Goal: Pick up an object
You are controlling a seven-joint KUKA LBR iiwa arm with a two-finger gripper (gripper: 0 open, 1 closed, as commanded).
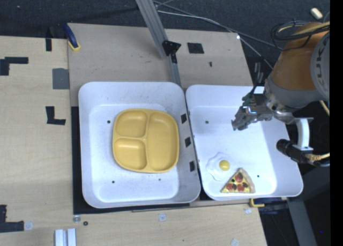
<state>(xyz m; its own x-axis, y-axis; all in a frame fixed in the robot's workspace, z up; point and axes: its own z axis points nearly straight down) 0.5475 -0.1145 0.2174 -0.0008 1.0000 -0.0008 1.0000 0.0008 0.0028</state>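
We are hovering over the right bin (268, 132), reaching, not yet lifting. The yellow plate (146, 140) is sitting in the left bin (96, 132). Our gripper (242, 120) is hanging empty, well above the pizza slice (238, 182) and fried egg (218, 165); next we are needing to lower toward them.

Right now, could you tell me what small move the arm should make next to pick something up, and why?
Probably shift the end effector toward the near edge of the right bin, over the fried egg and pizza slice. It hangs above bare bin floor, apart from both, and nothing shows between its fingers.
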